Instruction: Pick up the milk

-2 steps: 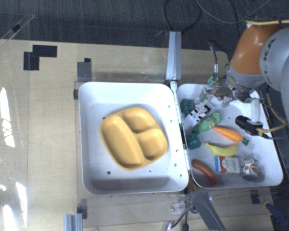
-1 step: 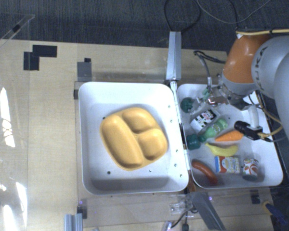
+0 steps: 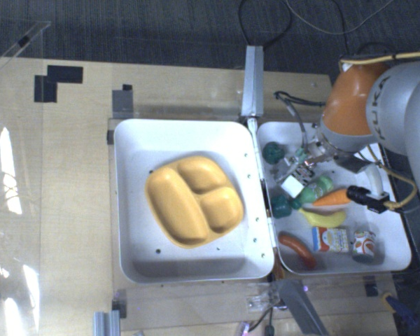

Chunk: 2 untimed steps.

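milk: small carton lying flat near the front of the right bin, between the sausage and a can.
gripper: low over the toys further back, away from the milk.
jaws: too hidden, can't tell.
bread: big loaf in the left bin.

the grey arm came in from the right side of the camera view, its thick upper segment filling the top right corner. the orange band sat just above the wrist, curving down and to the left. below it the wrist angled downward toward the left, ending in the hand, a small cluster of dark and metallic parts. a black cable ran off the wrist toward the lower right.
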Tool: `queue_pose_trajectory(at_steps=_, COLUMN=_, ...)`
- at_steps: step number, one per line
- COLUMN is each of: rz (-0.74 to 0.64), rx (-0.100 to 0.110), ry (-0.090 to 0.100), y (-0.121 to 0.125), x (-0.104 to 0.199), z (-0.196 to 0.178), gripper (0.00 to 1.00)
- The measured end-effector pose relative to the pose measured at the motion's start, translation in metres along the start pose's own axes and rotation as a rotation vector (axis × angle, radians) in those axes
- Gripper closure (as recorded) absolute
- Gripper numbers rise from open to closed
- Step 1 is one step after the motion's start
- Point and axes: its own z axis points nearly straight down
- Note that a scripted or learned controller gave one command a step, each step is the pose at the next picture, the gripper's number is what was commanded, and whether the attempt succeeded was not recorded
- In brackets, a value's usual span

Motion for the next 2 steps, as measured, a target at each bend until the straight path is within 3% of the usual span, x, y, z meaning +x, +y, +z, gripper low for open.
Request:
queue_pose_trajectory(at_steps=1, rz=0.315, rx=0.004, ry=0.002, y=-0.012, x=0.090, z=-0.098, gripper=0.00)
queue_pose_trajectory(at_steps=2, rz=0.299, rx=0.005, ry=0.001, y=-0.087, x=0.060, z=-0.113, gripper=0.00)
